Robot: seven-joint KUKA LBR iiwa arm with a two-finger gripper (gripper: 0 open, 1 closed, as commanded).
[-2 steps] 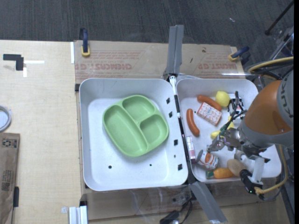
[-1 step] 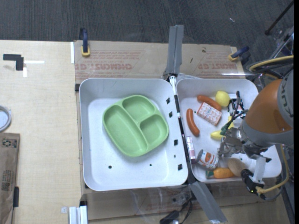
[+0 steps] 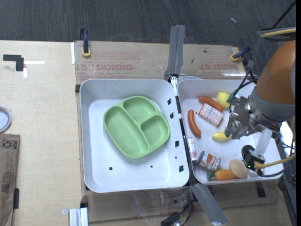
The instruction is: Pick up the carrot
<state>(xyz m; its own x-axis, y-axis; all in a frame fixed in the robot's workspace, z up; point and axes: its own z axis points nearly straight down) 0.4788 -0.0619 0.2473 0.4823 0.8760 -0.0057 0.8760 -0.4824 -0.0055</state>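
Orange and small, the carrot [image 3: 224, 174] lies along the near edge of the right bin [image 3: 188, 91], just beside a tan potato [image 3: 239, 169] and a small can [image 3: 209, 161]. We see the gripper [image 3: 233, 132] hanging over the banana [image 3: 220, 136] near the bin's middle; whether it is parted or closed, we cannot tell. In the left bin [image 3: 94, 173] sits a green divided plate [image 3: 136, 126].
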